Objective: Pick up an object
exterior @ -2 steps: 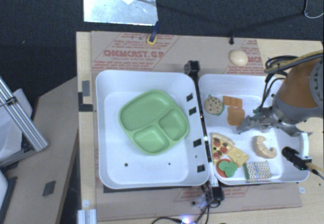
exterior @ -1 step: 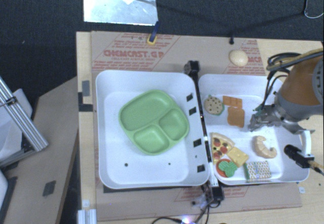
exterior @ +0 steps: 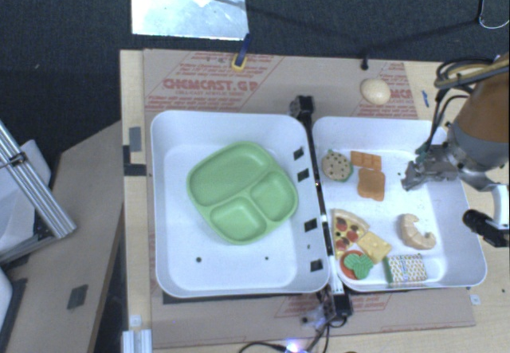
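The right white bin holds toy food: a cookie, two orange crackers, a croissant, a pizza slice, a yellow cheese wedge, a red and green piece and a patterned packet. My gripper hangs over the right side of this bin, right of the crackers and above the croissant. Nothing shows between its fingers.
The left white bin bears a green three-part plate. A beige egg-like object lies on the cardboard behind the right bin. A black divider runs between the bins. The arm comes in from the right.
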{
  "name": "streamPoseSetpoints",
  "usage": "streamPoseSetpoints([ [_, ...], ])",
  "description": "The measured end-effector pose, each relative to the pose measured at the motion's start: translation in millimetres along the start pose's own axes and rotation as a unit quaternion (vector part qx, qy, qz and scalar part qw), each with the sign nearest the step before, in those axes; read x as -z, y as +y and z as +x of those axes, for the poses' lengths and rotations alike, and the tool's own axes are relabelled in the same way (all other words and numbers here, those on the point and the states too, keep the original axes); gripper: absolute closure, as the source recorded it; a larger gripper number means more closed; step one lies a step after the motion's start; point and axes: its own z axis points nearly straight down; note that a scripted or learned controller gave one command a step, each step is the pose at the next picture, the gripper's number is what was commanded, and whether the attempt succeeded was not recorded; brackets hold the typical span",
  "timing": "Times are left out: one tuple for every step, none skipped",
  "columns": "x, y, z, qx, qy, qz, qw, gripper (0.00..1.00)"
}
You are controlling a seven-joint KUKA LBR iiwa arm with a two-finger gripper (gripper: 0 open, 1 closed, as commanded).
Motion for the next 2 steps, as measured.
streamPoseSetpoints([
  [46.5,7.9,4.2,0.0,0.0,0.0,1.0,1.0],
  [68.1,9.2,4.2,0.0,0.001,0.002,1.0,1.0],
])
